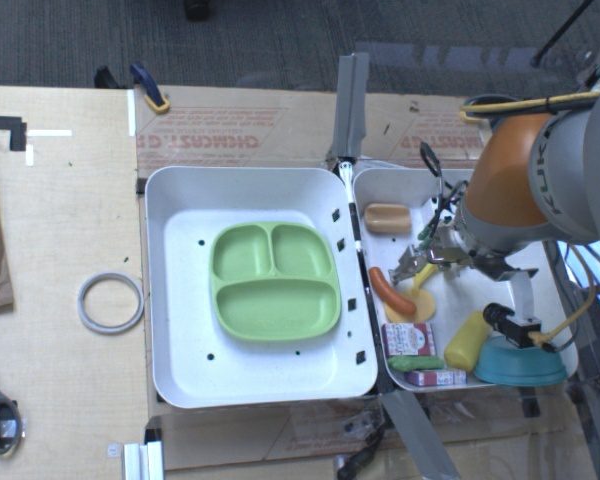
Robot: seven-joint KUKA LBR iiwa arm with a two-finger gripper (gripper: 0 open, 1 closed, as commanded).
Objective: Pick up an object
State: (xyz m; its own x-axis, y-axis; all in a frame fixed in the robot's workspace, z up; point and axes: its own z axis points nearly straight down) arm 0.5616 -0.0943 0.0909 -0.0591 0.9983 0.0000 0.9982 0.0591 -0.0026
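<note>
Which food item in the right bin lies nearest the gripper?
The hot dog, just left of the gripper; the bread roll and yellow bottle lie farther off.

Right bin (pixel 400 180): crowded, with the bread roll (pixel 387 218), sausage (pixel 392 292), carton (pixel 410 340), yellow bottle (pixel 467 340) and blue bowl (pixel 520 365) lying close together, leaving narrow gaps. Left bin (pixel 170 268): the green divided plate (pixel 275 281) fills the centre, with open floor around its edges. The arm (pixel 540 173) overhangs the right bin's far side.
</note>
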